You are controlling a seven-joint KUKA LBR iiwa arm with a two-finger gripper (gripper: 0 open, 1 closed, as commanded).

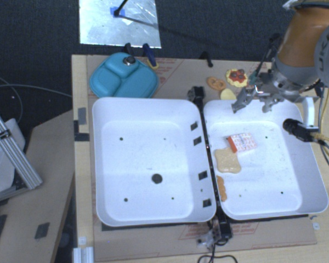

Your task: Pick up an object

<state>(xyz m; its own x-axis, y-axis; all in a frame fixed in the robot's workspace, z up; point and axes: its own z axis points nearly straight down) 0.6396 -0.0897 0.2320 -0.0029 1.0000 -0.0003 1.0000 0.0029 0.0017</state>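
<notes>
Blue divided tray (124, 78) and foil sheet (119, 14) beyond the bins.

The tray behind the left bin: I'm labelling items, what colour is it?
Teal blue, seen in the camera view: tray.

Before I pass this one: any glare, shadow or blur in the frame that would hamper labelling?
Camera view: glare on the foil sheet washes out its surface; the white bins are bright but evenly lit with only soft shading; the gripper is slightly blurred; the red-white packet and tan piece stay legible.
</notes>
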